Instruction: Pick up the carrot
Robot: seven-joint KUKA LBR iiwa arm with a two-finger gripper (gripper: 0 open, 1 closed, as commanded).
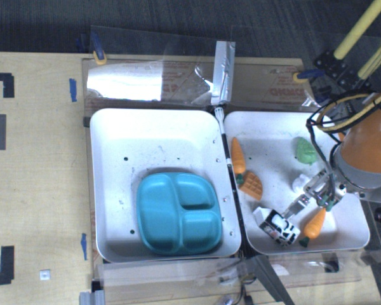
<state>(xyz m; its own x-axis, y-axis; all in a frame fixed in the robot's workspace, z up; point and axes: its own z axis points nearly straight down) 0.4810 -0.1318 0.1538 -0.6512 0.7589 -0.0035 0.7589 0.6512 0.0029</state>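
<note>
pincer point(280, 227) low in the right bin point(355, 237); grip state unclear; carrot point(314, 223) just beside it

Divided tray point(178, 221) in left bin point(108, 132), carrot point(314, 223) in right bin point(267, 129), beside gripper point(280, 229)

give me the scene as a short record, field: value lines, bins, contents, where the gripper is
left bin: holds a blue divided tray
right bin: two carrots, a green item, a brown piece, a black-and-white object
carrot a: by the bin's left wall
carrot b: near the front right, beside the gripper
green item: toward the back
black-and-white object: front of the bin
gripper: over the right bin, nothing seen between its fingers
</note>
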